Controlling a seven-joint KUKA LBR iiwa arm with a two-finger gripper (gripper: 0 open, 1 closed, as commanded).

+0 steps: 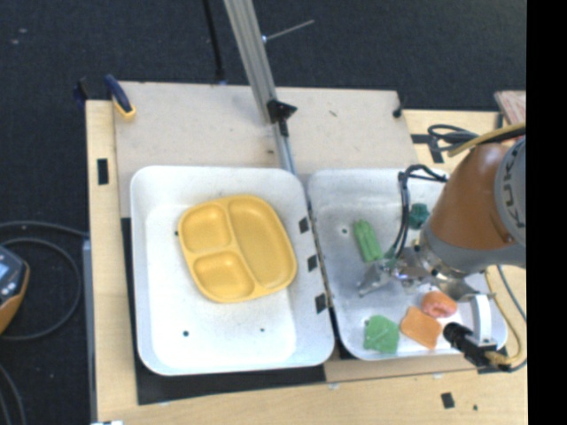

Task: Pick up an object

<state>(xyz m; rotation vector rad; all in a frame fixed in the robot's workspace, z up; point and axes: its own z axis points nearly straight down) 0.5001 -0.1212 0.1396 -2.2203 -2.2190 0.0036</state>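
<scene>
Even overhead light, soft and slightly grainy, with glare on the right bin [337,193] floor.

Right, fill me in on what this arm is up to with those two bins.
The arm reaches from the right into the right bin, its hand low near the middle of the bin floor. Close by lie a green stick, a green block, an orange block and a pinkish piece. Nothing is visibly gripped yet. The left bin holds a yellow divided plate.
</scene>
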